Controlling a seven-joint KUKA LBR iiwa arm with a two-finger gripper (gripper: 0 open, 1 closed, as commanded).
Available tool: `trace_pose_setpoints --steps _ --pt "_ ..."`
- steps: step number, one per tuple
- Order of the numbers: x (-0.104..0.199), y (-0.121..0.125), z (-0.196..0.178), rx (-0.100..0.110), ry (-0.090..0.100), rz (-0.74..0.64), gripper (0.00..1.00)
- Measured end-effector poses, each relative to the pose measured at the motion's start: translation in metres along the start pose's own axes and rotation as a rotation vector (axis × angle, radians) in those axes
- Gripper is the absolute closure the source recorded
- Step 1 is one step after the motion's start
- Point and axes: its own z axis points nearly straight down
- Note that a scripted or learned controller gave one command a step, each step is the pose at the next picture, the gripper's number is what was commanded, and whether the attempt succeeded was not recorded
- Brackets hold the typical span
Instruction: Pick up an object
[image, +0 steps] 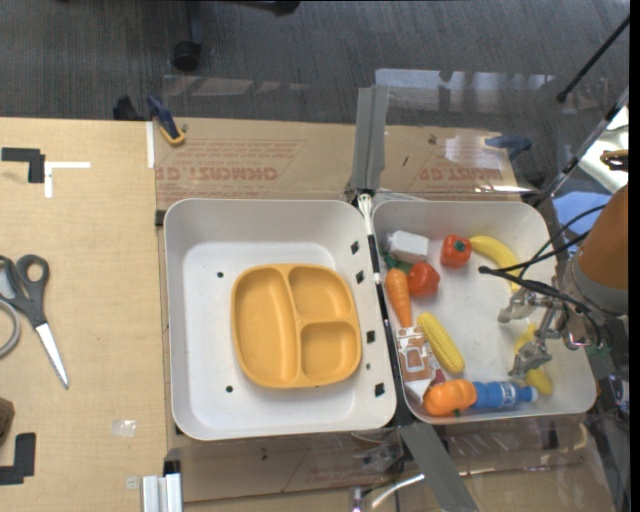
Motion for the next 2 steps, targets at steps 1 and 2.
trace_pose_setpoints --steps 1,2 --pt "-0.002 0.001 -0.010 0.001 -0.004 -0.004 1.00" --pt "-0.001 0.074 0.001 0.000 0.002 0.392 1.00"
